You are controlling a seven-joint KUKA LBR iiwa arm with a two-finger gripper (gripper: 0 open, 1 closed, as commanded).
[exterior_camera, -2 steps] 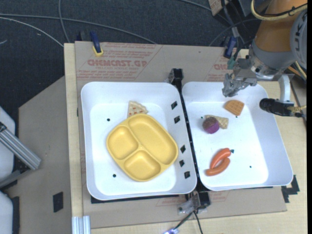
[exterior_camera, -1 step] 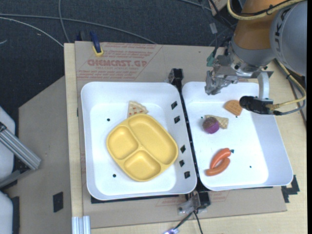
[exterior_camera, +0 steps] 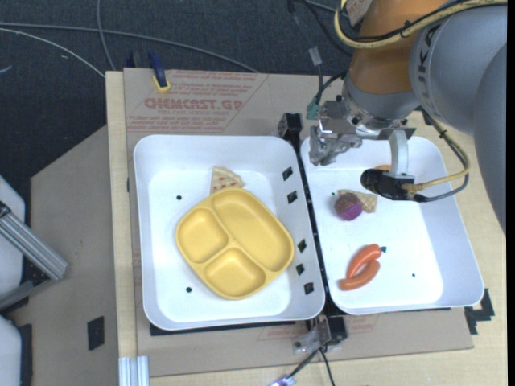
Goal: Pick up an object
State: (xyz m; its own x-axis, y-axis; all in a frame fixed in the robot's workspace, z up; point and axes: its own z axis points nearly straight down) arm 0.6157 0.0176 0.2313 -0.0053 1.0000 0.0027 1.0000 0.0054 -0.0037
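Note:
My gripper [exterior_camera: 325, 153] hangs over the far left corner of the right bin [exterior_camera: 451, 240], close to the divider between the two bins. Nothing shows between its fingers. A small purple, onion-like object [exterior_camera: 348, 207] lies with a tan piece [exterior_camera: 366, 200] in the middle of that bin, below and a little right of the gripper. Nearer the front lies a red-orange pepper or sausage shape [exterior_camera: 360, 265]. In the left bin [exterior_camera: 153, 240] a yellow divided plate [exterior_camera: 233, 242] sits with a tan wedge of toast or pizza [exterior_camera: 224, 179] at its far edge.
The grey arm with its orange band [exterior_camera: 386, 47] reaches in from the upper right above the right bin's far side. A black cable clamp [exterior_camera: 388, 183] hangs beside the gripper. Cardboard [exterior_camera: 201, 95] lies under the bins, and cables trail on the dark floor.

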